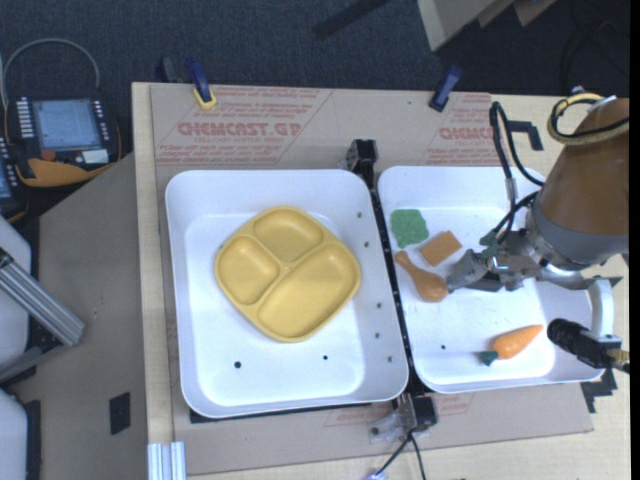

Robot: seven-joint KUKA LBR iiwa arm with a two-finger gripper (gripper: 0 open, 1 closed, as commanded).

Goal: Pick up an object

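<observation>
1. Two shallow white bins sit side by side on the desk (150, 268). The left bin (200, 368) holds a yellow divided plate (288, 271).
2. The right bin (460, 368) holds my candidates: a green piece (409, 226), an orange block (440, 248), a tan spoon-like piece (422, 280) and, nearer the front, a toy carrot (512, 342).
3. My tool (466, 273) hovers just beside the spoon-like piece and the orange block; I cannot tell whether it is released or clenched, and I see nothing held in it.
4. Risk, as I judge it: those three pieces lie crowded together, so descending off-centre could nudge them away or pinch only an edge, which would slip free.
</observation>
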